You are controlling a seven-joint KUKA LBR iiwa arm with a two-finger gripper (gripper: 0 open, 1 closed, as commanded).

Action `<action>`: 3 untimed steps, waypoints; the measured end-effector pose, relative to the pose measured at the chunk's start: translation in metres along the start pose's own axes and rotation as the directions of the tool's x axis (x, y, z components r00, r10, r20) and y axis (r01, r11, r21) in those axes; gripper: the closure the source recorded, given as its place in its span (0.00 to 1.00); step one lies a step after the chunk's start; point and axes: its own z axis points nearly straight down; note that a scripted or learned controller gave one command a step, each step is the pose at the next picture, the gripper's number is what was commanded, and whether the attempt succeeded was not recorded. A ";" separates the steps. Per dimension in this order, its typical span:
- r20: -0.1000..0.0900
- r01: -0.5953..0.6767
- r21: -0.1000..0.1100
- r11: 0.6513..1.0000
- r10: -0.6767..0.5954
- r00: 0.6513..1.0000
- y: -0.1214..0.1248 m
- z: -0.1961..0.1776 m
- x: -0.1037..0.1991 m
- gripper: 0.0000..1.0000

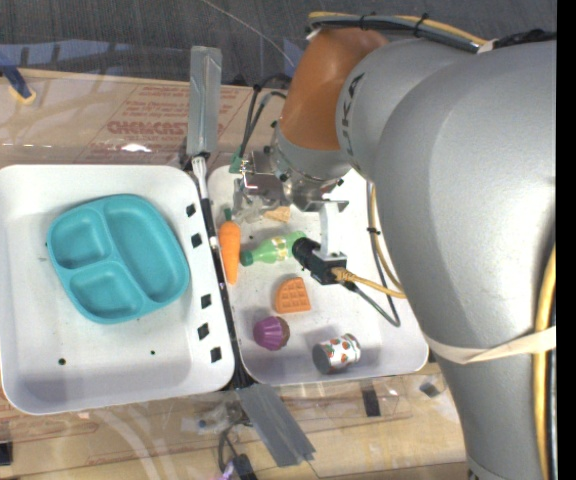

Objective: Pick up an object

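Observation:
My gripper (259, 190) hangs low over the back of the right bin (400, 338), under the grey arm and its orange band. Just in front of it lie an orange carrot (229, 251) along the bin's left wall and a green and yellow toy (270, 251). A small tan piece (279, 213) shows right by the gripper. Nearer the front sit an orange waffle-like piece (292, 295), a purple object (271, 332) and a small printed can (337, 352) on its side.
The left bin (28, 368) holds a teal divided plate (118, 256). A black-clipped divider (208, 268) separates the two bins. The arm's large grey body covers the right side of the right bin. A cable (373, 293) loops across that bin's floor.

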 end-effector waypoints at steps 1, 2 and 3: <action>0.000 -0.206 -0.002 0.979 0.206 0.979 0.040 -0.001 0.048 1.00; -0.002 -0.361 -0.001 0.933 0.361 0.933 0.038 0.001 0.141 1.00; 0.006 -0.542 0.005 0.841 0.542 0.841 0.036 0.101 0.150 1.00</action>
